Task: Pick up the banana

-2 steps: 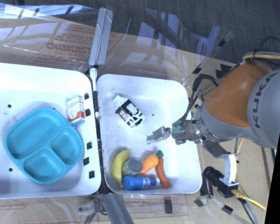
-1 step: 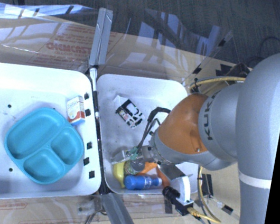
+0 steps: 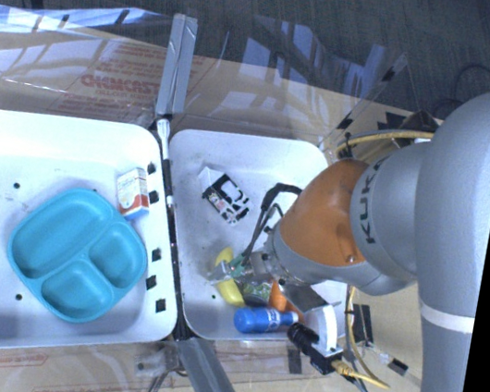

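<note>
Down in the right bin (image 3: 199, 149) the pincer (image 3: 249, 266) sits low over a cluster of small things, reached in under the arm's (image 3: 390, 225) grey bulk and orange band, and whether it is apart or together cannot be told, since the wrist covers it from above. Just beside it, at the near middle of that bin, lies the banana (image 3: 227, 286), yellow, its pale end toward the bin's centre; it seems to rest on the bin floor, touching or almost touching the tool's tip. Packed against the banana are a small green-patterned object (image 3: 257, 289), an orange piece (image 3: 277, 295) and a blue bottle (image 3: 262, 320) lying on its side along the near wall. Farther back in the same bin, well apart from that cluster, lies a black-and-white item (image 3: 227, 198) on the white floor. The left bin (image 3: 12, 131) holds a light blue divided plate (image 3: 77, 253) with three compartments, and a small white and orange carton (image 3: 132, 191) just beyond the plate's far edge, close to the wall between the two bins.
</note>
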Motion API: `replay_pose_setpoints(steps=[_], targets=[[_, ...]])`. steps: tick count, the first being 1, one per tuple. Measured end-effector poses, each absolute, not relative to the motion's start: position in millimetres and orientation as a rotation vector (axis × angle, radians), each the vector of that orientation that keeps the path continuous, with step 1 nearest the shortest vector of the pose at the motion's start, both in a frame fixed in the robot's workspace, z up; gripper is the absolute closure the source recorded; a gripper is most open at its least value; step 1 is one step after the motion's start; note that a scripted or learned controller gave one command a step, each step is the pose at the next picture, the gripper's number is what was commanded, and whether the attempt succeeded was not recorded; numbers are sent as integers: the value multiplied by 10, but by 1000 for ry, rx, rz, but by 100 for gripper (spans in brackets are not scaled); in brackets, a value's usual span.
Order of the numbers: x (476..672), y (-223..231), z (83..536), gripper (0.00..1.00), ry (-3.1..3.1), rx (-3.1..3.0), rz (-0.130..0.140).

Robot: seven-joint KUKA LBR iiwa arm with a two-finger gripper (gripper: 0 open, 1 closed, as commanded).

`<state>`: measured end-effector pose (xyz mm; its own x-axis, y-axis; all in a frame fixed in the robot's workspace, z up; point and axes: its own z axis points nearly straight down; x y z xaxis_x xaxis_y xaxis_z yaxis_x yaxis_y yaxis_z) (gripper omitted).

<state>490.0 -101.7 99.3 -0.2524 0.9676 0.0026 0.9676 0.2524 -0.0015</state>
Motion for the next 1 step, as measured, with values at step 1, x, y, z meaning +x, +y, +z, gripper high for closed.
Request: replay_pose_setpoints(steps=[1], targets=[[5939,-291,1912,100,-2617,-1736,1]])
